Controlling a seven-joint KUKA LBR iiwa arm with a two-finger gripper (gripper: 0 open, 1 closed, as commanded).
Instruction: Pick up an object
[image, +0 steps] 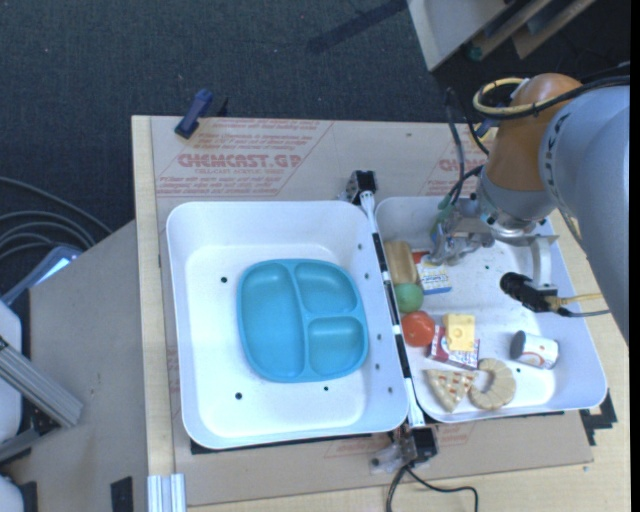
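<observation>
Pizza slice (445, 387) and round cookie (494, 385) sit at the near edge of the right bin (585, 385), well away from the gripper (452, 243) and toward the camera from it. Gripper hangs at the far end of that bin; whether its pincer is clenched or released cannot be told, and nothing is seen held.

Closest candidate: small white carton (433, 279), just below the gripper on the camera side. Tan bread stick (402, 262) lies just to the gripper's left, long axis running near-to-far along the bin wall. Green ball (407, 296) and red tomato (418, 327) follow further toward the camera.

Judgement: the shortest move is a small shift camera-ward and down onto the carton. Blue plate (300, 320) sits in the left bin (190, 300), far left of the gripper.
</observation>
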